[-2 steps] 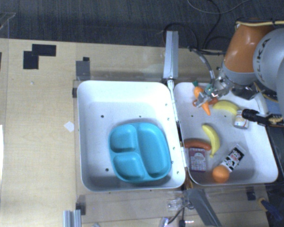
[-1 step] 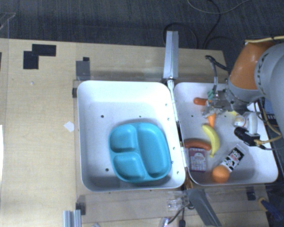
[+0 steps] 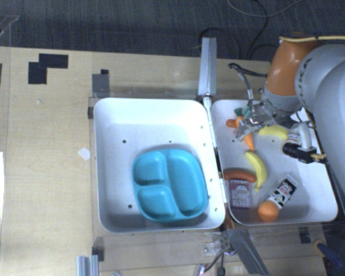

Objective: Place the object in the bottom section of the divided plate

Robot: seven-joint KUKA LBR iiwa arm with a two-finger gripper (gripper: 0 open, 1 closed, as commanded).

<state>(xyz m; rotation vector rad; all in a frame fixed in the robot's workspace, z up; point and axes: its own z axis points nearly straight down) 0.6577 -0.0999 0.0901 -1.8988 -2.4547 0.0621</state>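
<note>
While the arm (image 3: 328,96) reaches into the right bin (image 3: 328,209), its end effector (image 3: 248,119) hangs low at that bin's upper left corner, just beside a small orange piece (image 3: 234,123) and a carrot-like piece (image 3: 248,141); whether it is apart, together or clamped on something cannot be told, since the wrist hides it. Which object the task means is not settled, but the orange bits under the end effector look the likeliest. They are probably light, hard plastic toy food, stiff and somewhat slick, so a grasp across the narrow middle should serve better than one at a tapered end. Nearby lie a banana (image 3: 256,167), a second yellow piece (image 3: 274,132), a sausage (image 3: 240,175), a dark red packet (image 3: 240,194), an orange (image 3: 268,211) and a black-and-white carton (image 3: 283,192). The blue plate (image 3: 170,184) sits in the left bin (image 3: 112,125), well apart from the end effector, and its lower section (image 3: 157,203) holds nothing.
</note>
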